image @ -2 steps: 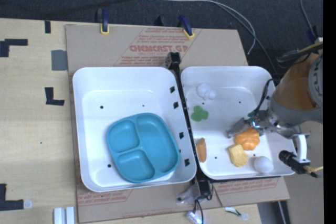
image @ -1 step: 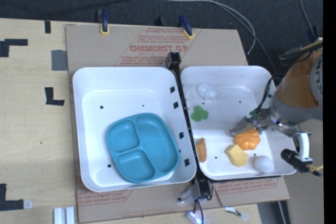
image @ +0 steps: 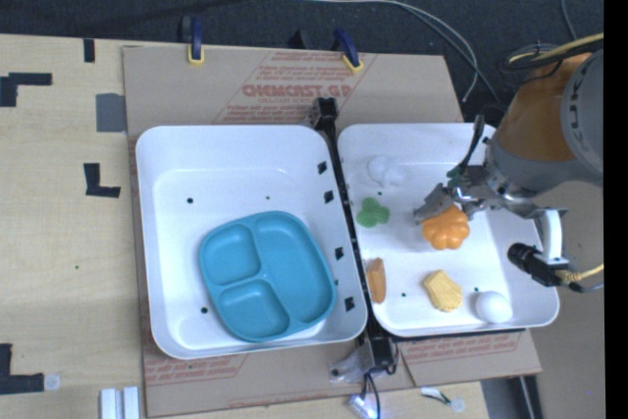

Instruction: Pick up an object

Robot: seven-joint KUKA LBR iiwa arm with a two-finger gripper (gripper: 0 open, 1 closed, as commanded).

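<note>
Arm (image: pixel 549 128): cut off by the frame at three o'clock. Gripper (image: pixel 453 199): fingers blurred against the orange object (image: pixel 446 230), grasp unreadable. Pale item (image: pixel 385 173) at the right bin's (image: pixel 510 314) eleven o'clock: too faint to identify.

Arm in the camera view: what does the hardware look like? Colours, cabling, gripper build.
Grey, rounded arm with a broad orange band above the wrist. Thin dark cable runs down along the wrist. The gripper is metallic grey with slim fingers, over the right bin. A black fitting with a white bracket sticks out below the wrist. No readable markings.
</note>
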